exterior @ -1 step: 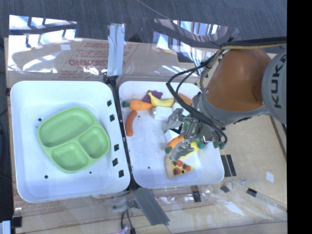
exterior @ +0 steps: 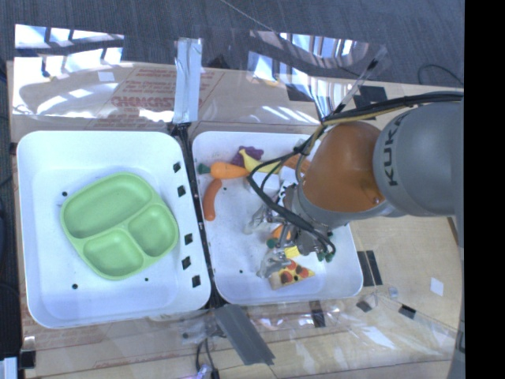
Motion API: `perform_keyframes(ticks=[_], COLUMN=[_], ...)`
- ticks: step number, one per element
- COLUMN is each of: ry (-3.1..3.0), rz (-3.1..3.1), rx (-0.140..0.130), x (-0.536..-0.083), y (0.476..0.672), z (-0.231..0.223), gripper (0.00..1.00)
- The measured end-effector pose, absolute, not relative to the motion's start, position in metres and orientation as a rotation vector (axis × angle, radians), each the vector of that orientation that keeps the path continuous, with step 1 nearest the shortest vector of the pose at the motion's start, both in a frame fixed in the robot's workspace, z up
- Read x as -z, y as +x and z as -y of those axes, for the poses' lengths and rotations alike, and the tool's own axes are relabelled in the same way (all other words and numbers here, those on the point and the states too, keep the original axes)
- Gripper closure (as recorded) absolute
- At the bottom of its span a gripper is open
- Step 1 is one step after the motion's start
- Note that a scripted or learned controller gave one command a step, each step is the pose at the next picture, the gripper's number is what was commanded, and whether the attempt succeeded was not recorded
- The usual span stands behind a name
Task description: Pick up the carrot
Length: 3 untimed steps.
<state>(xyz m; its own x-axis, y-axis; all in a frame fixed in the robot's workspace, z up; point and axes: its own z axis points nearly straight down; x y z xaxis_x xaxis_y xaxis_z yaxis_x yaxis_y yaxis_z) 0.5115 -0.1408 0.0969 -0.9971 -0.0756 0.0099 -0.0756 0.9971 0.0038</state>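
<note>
In the right bin (exterior: 237, 287), your gripper (exterior: 278, 247) hangs over the near half, close to the pizza slice (exterior: 289, 275); you cannot tell its grip. The carrot (exterior: 228, 170) lies at the far left corner, hard by the rim, above a sausage (exterior: 211, 200). The wrist reads KUKA (exterior: 393, 164). Left, a green tray (exterior: 120, 224).
</note>
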Motion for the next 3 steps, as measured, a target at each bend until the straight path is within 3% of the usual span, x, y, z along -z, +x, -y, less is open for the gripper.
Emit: perform_keyframes(ticks=[1, 2, 3], ry=[0.135, -0.18, 0.386], rz=[3.139, 3.141, 3.116], rx=[0.001, -0.001, 0.002], x=[-0.111, -0.211, -0.167], y=[0.516, 0.505, 0.495], z=[0.139, 0.117, 0.101], gripper=[1.0, 1.0, 1.0])
